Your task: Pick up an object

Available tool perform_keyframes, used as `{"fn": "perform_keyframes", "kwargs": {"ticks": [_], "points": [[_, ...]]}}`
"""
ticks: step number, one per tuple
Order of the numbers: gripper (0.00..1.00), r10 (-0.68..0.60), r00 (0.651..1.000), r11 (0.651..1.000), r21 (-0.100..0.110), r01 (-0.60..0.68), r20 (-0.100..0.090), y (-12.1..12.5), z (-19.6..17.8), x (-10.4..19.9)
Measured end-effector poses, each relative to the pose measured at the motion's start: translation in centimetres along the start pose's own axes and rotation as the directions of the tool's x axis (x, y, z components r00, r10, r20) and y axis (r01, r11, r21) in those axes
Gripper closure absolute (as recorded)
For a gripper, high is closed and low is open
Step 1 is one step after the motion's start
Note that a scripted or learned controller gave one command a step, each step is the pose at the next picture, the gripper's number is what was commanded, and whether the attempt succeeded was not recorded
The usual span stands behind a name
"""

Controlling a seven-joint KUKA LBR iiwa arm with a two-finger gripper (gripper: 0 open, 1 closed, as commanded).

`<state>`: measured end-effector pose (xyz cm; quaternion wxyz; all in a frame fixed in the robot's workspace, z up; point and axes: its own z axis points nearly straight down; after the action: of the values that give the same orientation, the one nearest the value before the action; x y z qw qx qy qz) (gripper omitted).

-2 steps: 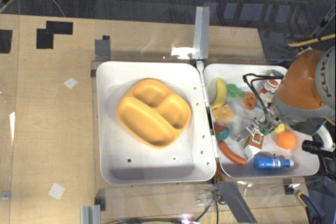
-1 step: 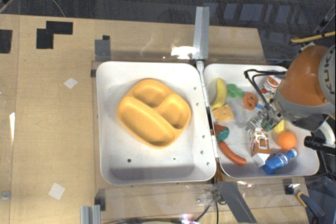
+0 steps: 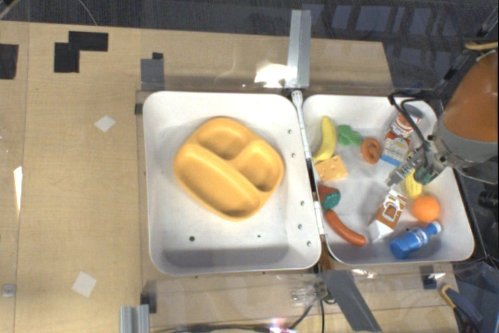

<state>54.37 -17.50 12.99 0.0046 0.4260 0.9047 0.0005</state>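
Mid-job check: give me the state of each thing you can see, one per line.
Gripper: low over the right bin, fingers unclear.
Yellow plate: upright in the left bin.
Banana: lying flat.
Blue bottle: on its side.
Sausage: lying flat.
Orange: resting loose.

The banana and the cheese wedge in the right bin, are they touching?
Touching. The camera view shows the lower tip of the banana meeting the top edge of the cheese wedge, with no white bin floor between them.
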Motion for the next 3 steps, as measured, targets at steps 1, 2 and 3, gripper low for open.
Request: {"fn": "perform_keyframes", "kwargs": {"ticks": [1,2,3], "points": [[0.0,-0.002,1.0,1.0,0.001,0.002,-0.002,0.1,0.1,0.1],[0.0,0.066,0.998,0.998,-0.004,-0.066,0.001,8.9,4.2,-2.3],[1.0,0.06,0.998,0.998,-0.01,-0.06,0.01,9.0,2.7,-2.6]]}}
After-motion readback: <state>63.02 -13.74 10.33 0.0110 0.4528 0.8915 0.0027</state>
